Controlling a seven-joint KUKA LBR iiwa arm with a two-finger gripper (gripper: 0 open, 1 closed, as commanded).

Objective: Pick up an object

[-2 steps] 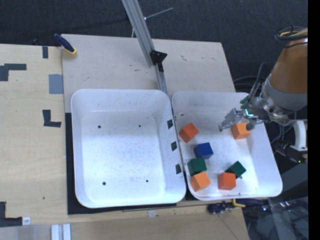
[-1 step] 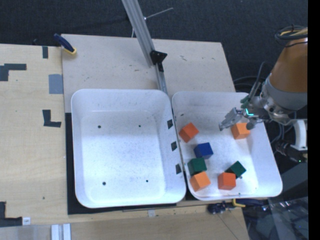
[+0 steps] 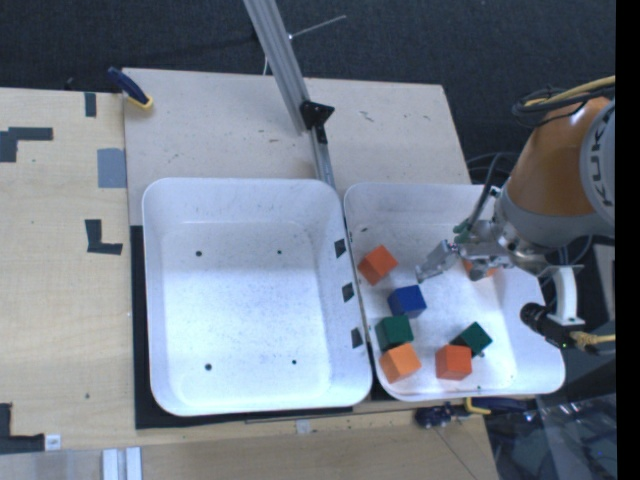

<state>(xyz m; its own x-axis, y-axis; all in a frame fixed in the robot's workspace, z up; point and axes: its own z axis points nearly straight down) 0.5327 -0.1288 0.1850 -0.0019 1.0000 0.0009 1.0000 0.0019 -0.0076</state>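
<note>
My gripper (image 3: 452, 258) hangs over the middle of the right bin (image 3: 520, 368), reaching in from the right. Several small blocks lie in that bin. An orange block (image 3: 377, 264) sits left of the gripper, near the bin's left wall. Just below the gripper is a blue block (image 3: 407, 300). Further toward the front lie a green block (image 3: 394, 330), an orange block (image 3: 400, 361), a red-orange block (image 3: 453, 361) and a dark green block (image 3: 473, 338). A small patch of orange-red (image 3: 478, 269) shows under the gripper body, and I cannot make out what it is.
The left bin (image 3: 160, 298) stands beside the right one, their walls touching. A slanted metal rail (image 3: 285, 58) runs from the top edge down to the bins' shared wall. A blue and yellow tool (image 3: 130, 88) lies on the bench at the back left.
</note>
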